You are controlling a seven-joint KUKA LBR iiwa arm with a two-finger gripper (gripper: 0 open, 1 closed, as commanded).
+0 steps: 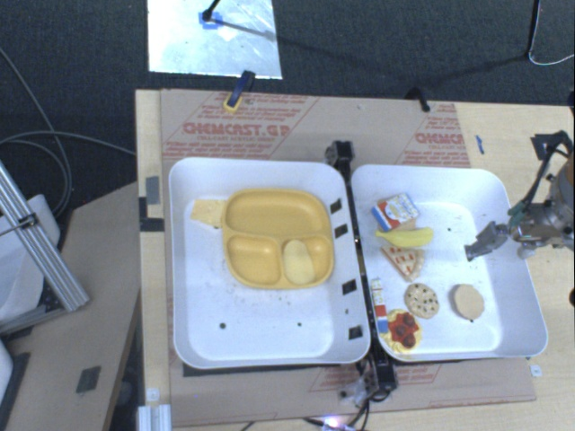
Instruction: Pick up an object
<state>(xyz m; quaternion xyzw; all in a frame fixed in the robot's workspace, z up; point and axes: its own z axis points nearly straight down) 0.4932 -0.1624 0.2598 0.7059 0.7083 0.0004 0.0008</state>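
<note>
My gripper [485, 240] hangs over the right part of the right bin [517, 330], coming in from the right edge. Nothing can be seen held in it. Below and left of it a round tan biscuit [467, 302] lies on the bin floor. Further left are a chocolate-chip cookie [421, 300], a pizza slice [403, 261], a yellow banana [404, 237] and a small red, white and blue carton [395, 211]. A round pepperoni pizza [402, 329] sits near the bin's front left corner.
The left bin [269, 339] holds a yellow divided tray [269, 218] with a pale oval piece [299, 260] in its right compartment. A pale yellow slab [207, 212] lies by the tray's left side. A black divider [352, 241] separates the bins.
</note>
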